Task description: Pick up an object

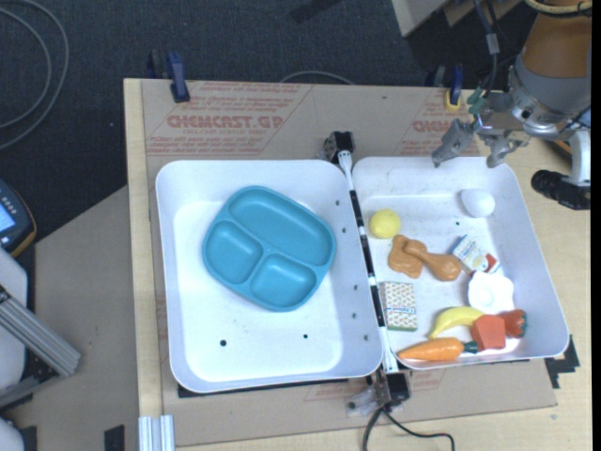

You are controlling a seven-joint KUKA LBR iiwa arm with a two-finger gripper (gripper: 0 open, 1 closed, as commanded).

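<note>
My gripper point(472, 150) hangs above the far edge of the right bin point(537, 252), fingers spread apart and nothing between them. Below it in the bin lie a white egg point(477, 202), a yellow ball point(383, 223), a brown chicken drumstick piece point(423, 257), a small white packet point(470, 251), a white round piece point(491, 291), a banana point(454, 319), a red block point(489, 332), a carrot point(432, 350) and a patterned box point(400, 304). The egg is the nearest item to the gripper.
The left bin point(188, 346) bears a blue divided plate point(269, 246). A black clamp point(339, 144) sits at the far end of the seam between the bins. A blue clip point(176, 73) stands at the board's far left corner.
</note>
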